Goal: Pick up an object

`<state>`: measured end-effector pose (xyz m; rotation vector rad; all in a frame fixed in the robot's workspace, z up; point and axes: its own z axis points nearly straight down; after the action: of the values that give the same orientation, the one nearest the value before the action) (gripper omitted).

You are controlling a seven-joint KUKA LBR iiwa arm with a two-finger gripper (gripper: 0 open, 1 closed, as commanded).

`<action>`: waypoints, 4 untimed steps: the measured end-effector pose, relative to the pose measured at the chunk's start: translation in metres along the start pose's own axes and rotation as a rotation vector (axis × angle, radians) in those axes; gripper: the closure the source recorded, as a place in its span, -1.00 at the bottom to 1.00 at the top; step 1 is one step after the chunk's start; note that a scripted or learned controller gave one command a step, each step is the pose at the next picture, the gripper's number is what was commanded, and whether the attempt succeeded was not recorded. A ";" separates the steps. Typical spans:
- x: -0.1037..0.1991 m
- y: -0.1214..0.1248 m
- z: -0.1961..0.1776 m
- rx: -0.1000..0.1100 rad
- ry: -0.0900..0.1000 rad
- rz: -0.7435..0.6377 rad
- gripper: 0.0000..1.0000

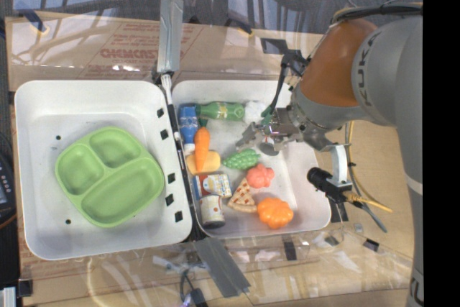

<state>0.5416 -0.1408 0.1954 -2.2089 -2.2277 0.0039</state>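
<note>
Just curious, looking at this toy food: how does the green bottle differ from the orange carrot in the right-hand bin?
The green bottle is green and lies crosswise along the bin's far wall; the orange carrot is orange and lies lengthwise, pointing away from that wall. The bottle lies at the edge of the pile, while the carrot sits among other toys by the left wall. Both lie flat in the right bin.

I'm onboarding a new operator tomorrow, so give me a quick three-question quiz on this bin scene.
1. True or false: the green three-compartment plastic plate lies in the left white bin.
2. Which toy lies nearest the right white bin's front edge? A) green toy bottle B) orange toy pepper C) orange toy carrot
3. Fill in: the gripper hovers over the ___ bin.

Key: 1 true; 2 B; 3 right.
</note>
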 end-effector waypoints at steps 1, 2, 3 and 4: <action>0.007 -0.028 0.098 -0.010 -0.002 -0.014 -1.00; 0.008 -0.027 0.087 -0.011 0.001 -0.019 1.00; 0.078 0.003 -0.043 -0.006 0.000 -0.007 1.00; 0.142 -0.007 -0.070 -0.003 0.000 0.431 1.00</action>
<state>0.5338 0.0005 0.2656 -2.6368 -1.7049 0.0028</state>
